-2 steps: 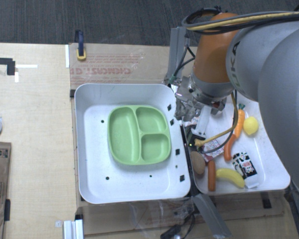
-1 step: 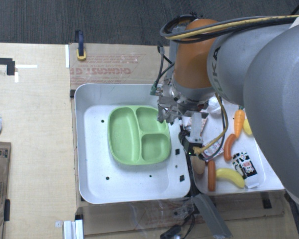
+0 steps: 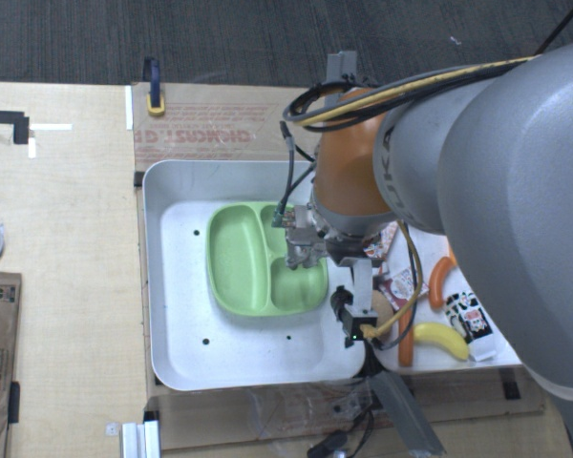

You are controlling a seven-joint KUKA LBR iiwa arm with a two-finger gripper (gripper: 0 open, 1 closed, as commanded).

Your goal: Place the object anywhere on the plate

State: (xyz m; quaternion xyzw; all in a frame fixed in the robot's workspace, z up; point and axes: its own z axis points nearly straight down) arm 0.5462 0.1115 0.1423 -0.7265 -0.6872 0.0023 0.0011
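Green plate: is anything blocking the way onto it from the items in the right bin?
Yes. The arm's wrist and gripper hang over the green plate's right compartments, between it and the banana and other items in the right bin.

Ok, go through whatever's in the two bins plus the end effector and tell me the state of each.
Green plate: lying flat in the left bin, right way up, its visible sections bare.
End effector: over the plate's right side.
Banana: lying on its side in the right bin.
Orange sausage-shaped piece: lying loose in the right bin.
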